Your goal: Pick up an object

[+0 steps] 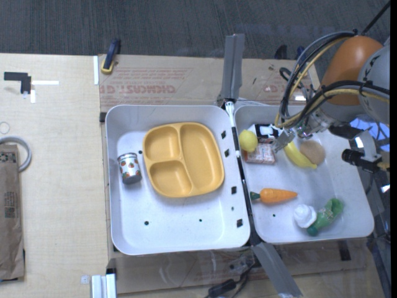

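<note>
My gripper (284,140) hangs low over the back of the right bin (347,228), reaching in from the right. It sits between a yellow lemon (248,140) on its left and a banana (299,156) just to its right. A brown rounded thing (313,151) lies against the banana. A reddish-brown packet (260,155) lies below the lemon. Nearer the front are an orange carrot (278,195) and a green-and-white thing (317,215). Nothing shows between the fingers.
The left bin (124,228) holds a yellow divided plate (183,159) and a small printed can (129,167) to its left. Cables loop above the gripper at the back right. A grey divider (239,166) separates the bins.
</note>
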Tool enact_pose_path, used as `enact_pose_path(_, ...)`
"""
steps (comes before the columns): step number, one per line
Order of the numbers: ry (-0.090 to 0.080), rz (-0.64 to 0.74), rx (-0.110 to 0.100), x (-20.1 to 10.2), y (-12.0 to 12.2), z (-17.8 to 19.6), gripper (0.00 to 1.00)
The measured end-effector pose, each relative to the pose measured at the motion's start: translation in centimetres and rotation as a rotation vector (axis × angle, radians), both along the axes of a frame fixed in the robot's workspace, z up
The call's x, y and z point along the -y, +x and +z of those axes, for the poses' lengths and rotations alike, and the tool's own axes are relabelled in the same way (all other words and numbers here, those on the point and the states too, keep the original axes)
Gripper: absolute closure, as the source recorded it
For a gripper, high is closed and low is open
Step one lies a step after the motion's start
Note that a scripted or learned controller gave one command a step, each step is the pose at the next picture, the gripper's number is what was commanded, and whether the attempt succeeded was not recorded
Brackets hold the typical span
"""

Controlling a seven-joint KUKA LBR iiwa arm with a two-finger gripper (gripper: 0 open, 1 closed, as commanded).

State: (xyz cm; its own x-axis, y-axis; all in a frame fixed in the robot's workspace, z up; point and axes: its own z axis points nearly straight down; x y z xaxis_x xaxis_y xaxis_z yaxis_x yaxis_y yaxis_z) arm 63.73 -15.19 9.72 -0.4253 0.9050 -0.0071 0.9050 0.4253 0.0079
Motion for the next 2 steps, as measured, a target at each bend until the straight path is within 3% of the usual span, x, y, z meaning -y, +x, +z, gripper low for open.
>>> enact_pose_path(1, -0.001, 0.16, -0.007, 3.0, -1.0, 7.8, 0.0)
enact_pose_path(2, 0.0, 0.281, -0.008, 2.7, -2.5, -0.5, 0.0)
